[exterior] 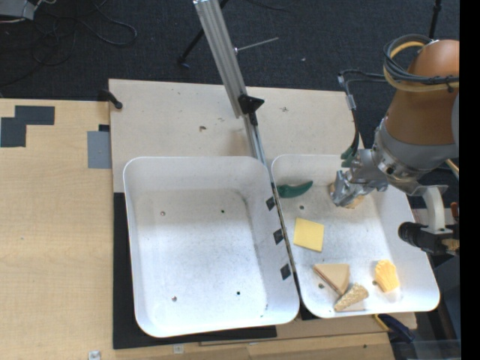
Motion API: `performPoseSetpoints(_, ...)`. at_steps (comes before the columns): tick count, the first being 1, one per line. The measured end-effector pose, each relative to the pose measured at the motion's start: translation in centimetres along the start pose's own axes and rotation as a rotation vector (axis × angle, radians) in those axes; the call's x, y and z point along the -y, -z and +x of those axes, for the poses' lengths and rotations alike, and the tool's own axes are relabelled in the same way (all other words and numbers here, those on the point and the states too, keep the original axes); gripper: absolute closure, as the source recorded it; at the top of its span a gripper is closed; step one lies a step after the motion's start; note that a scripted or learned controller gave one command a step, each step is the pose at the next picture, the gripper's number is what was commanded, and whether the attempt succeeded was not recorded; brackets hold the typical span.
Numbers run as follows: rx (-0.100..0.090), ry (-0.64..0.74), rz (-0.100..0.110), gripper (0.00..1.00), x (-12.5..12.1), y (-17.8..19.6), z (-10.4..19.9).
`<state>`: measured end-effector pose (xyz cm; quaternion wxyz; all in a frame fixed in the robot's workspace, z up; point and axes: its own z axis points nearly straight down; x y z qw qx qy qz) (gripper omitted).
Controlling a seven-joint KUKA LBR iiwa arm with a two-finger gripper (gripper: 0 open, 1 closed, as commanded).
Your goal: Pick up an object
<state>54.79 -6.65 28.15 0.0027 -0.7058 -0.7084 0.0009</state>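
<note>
My gripper (346, 193) reaches down into the right bin (420, 295), near its far side. A small tan object (361, 196) lies right against the gripper's tip, partly hidden by it. Left of the gripper a green curved piece (294, 189) rests by the divider. A yellow square block (309, 234) lies in the bin's middle. Nearer the front are a tan wedge (334, 276), a pale ridged piece (350, 298) and a yellow ridged object (387, 276).
The left bin (142, 276) sits beside the right one, separated by a rail with black clips (275, 235). A slanted aluminium bar (225, 58) rises over the far bench. The arm's orange-banded wrist (420, 88) overhangs the right bin's far corner.
</note>
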Motion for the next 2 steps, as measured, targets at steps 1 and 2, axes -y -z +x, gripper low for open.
performPoseSetpoints(1,0.0,0.0,0.002,1.0,1.6,-2.3,5.4)
performPoseSetpoints(2,0.0,0.001,0.0,1.0,2.6,-3.0,11.4)
